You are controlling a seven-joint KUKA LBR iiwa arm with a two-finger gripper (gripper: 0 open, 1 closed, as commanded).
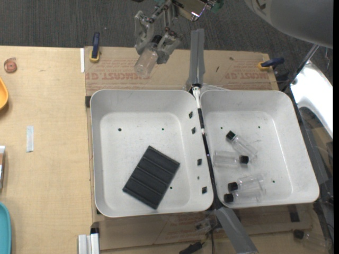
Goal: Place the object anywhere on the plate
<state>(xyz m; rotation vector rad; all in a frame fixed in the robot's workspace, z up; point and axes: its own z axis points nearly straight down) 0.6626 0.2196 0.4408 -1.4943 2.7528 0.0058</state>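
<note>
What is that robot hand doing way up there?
The gripper is up above the back of the bench, holding a clear vial between its fingers. Below it, a dark ribbed plate lies in the left bin. More clear vials with black caps lie in the right bin.

Tool (151,49) sits high at the top of the frame, beyond the far edge of both bins, over the cardboard strip. It's tilted, fingers pointing down and to view left. A clear vial (146,62) is clamped between the fingers, hanging at the same slant. Cables loop over the wrist just above the tool. Grey arm link (296,7) fills the top right corner, out of focus, reaching in from view right; part of the lettering shows on it.
</note>
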